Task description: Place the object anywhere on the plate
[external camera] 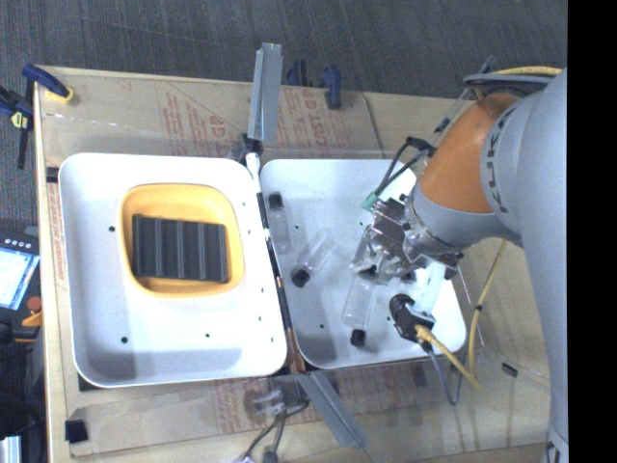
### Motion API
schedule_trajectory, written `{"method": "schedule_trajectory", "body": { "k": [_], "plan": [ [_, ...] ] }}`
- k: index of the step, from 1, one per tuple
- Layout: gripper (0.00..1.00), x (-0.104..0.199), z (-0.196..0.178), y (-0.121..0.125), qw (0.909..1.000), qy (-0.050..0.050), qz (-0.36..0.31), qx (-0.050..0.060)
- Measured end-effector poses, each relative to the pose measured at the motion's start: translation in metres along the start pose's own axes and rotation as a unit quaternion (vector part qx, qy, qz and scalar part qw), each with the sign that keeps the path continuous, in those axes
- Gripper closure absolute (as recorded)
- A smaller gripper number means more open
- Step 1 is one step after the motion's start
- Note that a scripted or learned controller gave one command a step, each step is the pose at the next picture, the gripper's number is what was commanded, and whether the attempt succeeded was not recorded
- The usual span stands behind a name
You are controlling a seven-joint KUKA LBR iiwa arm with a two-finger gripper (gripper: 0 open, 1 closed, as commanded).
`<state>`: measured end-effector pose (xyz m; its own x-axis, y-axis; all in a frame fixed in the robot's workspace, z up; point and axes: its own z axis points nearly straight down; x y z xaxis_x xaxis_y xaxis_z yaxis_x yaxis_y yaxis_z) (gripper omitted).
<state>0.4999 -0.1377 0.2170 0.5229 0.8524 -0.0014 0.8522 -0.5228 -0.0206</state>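
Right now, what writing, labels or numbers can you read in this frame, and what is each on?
Red printing on the board under the bins: rotated and blurred, unreadable.
Dark lettering on the arm: cut off and at an angle, unreadable.
Blue screen at the left edge: too small to read.
Plate, bins and clear objects: no text.

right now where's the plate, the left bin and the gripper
plate (145, 201): camera view, on its yellow rim at the upper left.
left bin (164, 355): camera view, on its bare white floor near the front.
gripper (378, 257): camera view, over the right bin, at the metal tip below the wrist.
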Motion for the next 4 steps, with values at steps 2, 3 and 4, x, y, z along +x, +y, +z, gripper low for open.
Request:
{"method": "schedule_trajectory", "body": {
  "k": [2, 3, 4],
  "plan": [
    [1.0, 0.145, -0.014, 0.026, 0.989, -0.001, -0.148, -0.008],
    [1.0, 0.169, 0.026, 0.008, 0.9637, -0.003, -0.267, -0.007],
    [0.0, 0.169, 0.026, 0.008, 0.9637, -0.003, -0.267, -0.007]
  ]
}}
